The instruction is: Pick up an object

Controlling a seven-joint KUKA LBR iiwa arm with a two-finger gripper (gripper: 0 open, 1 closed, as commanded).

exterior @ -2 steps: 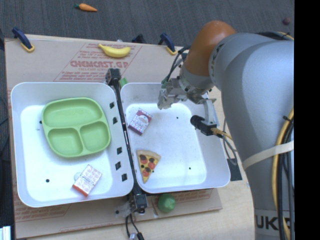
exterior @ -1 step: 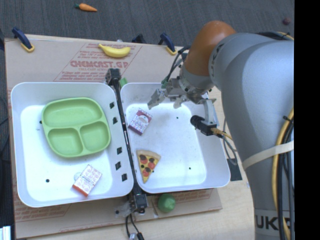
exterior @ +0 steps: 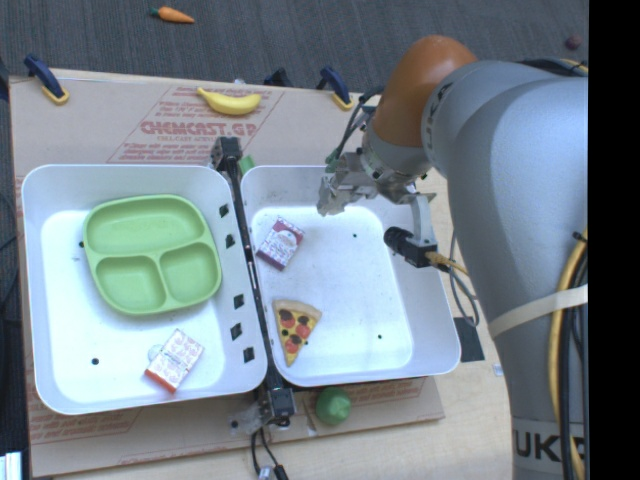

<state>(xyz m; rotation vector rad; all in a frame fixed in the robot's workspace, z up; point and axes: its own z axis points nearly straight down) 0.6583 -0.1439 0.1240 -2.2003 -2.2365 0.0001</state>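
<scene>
Cardboard (exterior: 80,423) lines the table under both bins, and at its near edge, in front of the right bin, sits a small green ball (exterior: 333,405); a red-and-white packet (exterior: 174,359) lies in the near part of the left bin (exterior: 40,268), with a green divided plate (exterior: 152,252) just beyond it; across the black divider, the right bin (exterior: 425,338) holds a pizza slice toy (exterior: 293,328) near its front left and, farther back, a small pink-and-white carton (exterior: 279,242) lying tilted; the gripper (exterior: 342,194) hangs over the far edge of the right bin, just right of the carton and apart from it; whether its fingers are open or closed cannot be told, and nothing shows between them; beyond the bins a toy banana (exterior: 230,99) rests on the cardboard; farthest off, a toy carrot (exterior: 172,14) lies on the dark floor.
</scene>
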